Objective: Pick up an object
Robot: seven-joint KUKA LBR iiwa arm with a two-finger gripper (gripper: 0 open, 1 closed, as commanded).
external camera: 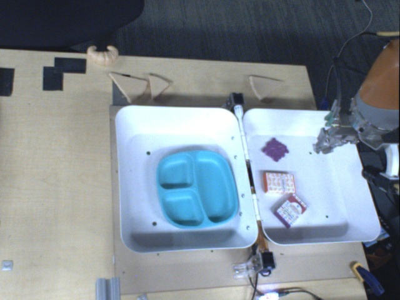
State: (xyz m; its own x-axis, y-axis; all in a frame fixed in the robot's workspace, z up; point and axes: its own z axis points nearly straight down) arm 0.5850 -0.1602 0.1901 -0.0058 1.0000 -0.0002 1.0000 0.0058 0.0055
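the metal two-finger gripper (325,141), finger state not readable, is parked upper right of the right white bin (350,227), with the purple crumpled scrap (274,148) nearest, left of it.

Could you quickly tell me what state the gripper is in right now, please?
Gripper: over the right bin near its right edge, nothing visibly held; whether it is open or closed cannot be told.

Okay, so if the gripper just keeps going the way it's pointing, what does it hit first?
Probably the purple object: the gripper points left across the right bin. Its height is unclear, so it might pass over.
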